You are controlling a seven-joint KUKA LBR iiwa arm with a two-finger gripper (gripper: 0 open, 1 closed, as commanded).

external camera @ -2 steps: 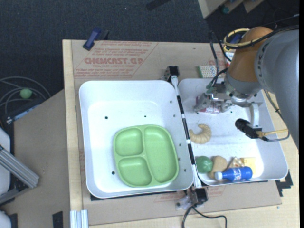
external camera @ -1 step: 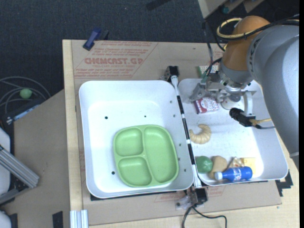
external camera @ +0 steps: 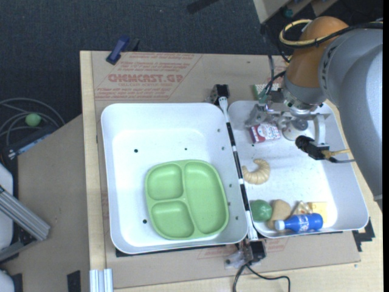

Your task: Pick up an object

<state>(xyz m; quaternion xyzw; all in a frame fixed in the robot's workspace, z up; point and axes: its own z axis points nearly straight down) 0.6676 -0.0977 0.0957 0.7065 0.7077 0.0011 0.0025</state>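
My gripper (external camera: pixel 271 118) hangs over the far end of the right bin (external camera: pixel 340 181), under the orange band of the arm. Directly below and in front of it lies a small dark red packet (external camera: pixel 267 133), touching or nearly touching the gripper; I cannot see whether it is gripped. A tan croissant-shaped piece (external camera: pixel 257 171) lies by the bin's left wall. At the near end sit a green ball (external camera: pixel 261 210), a tan lump (external camera: pixel 280 208), a blue bottle (external camera: pixel 300 223) on its side and a yellow item (external camera: pixel 317 210).
The left bin (external camera: pixel 121 139) holds a green divided plate (external camera: pixel 185 198) near its front. The arm's grey body covers the right bin's far right corner. A blue clip (external camera: pixel 118 50) lies on the brown board behind the bins.
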